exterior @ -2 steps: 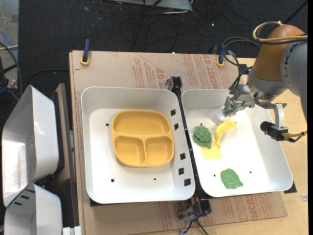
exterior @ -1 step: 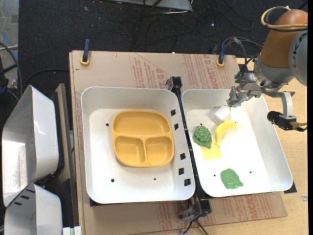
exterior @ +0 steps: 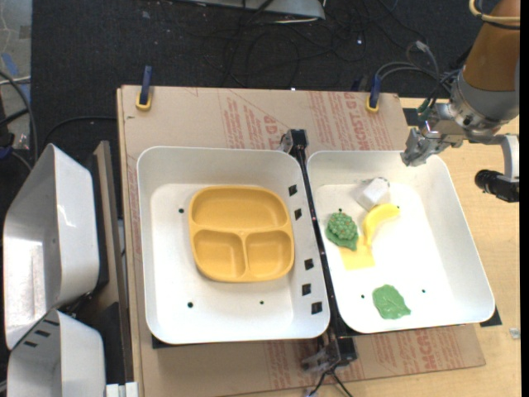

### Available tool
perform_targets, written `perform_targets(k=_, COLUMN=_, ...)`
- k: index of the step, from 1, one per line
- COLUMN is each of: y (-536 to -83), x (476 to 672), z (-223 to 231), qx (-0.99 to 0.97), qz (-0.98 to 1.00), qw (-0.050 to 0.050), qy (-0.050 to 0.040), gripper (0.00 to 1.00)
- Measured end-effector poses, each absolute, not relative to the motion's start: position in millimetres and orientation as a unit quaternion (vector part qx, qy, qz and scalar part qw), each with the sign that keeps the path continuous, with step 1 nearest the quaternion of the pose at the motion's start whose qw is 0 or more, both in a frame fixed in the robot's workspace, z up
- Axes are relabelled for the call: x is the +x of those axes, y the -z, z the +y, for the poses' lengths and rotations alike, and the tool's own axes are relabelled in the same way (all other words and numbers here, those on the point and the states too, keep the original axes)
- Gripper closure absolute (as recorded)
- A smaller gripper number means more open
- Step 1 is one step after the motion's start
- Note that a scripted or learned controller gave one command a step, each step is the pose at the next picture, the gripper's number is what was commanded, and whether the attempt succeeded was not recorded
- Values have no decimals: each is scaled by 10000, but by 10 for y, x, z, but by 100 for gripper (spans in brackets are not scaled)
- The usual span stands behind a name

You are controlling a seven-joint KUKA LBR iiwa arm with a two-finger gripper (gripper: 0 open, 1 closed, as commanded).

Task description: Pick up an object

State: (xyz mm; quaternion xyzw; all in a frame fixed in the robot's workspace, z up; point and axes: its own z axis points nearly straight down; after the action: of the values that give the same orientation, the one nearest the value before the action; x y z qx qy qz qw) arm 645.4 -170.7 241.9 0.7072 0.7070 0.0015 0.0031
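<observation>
On the counter [exterior: 207,110], the left bin [exterior: 157,222] holds a yellow tray [exterior: 242,231] with three compartments, lying flat near the bin's middle. Across the divider, the right bin [exterior: 463,222] carries the pickable things: a dark green lump [exterior: 342,229] near the inner wall, a flat pale yellow piece [exterior: 358,257] just below it, a banana [exterior: 379,220] touching that piece and leaning up to the right, a small white block [exterior: 373,192] just above the banana, and a lighter green lump [exterior: 389,302] well apart, toward the bin's front. Further right, the gripper [exterior: 416,153] hangs over the bin's far right corner, above the rim and clear of every object; whether the fingers stand apart or together I cannot tell, since they are small and blurred against the bin, but nothing shows between them. By my judgement this is the approach step: no object has been chosen by contact, and nothing is lifted. The nearest candidate is the white block, down and to the left of the gripper. The next move calls for travelling inward over one object, aligning above it, then descending. The clustered pieces look awkward; the lone lighter green lump seems the cleaner target.
</observation>
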Motion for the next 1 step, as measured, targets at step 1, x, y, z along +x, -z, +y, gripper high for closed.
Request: perform_targets(k=1, y=-2809, x=6467, z=-1706, qx=7061, qz=7081, qw=31, qy=-15, gripper=100)
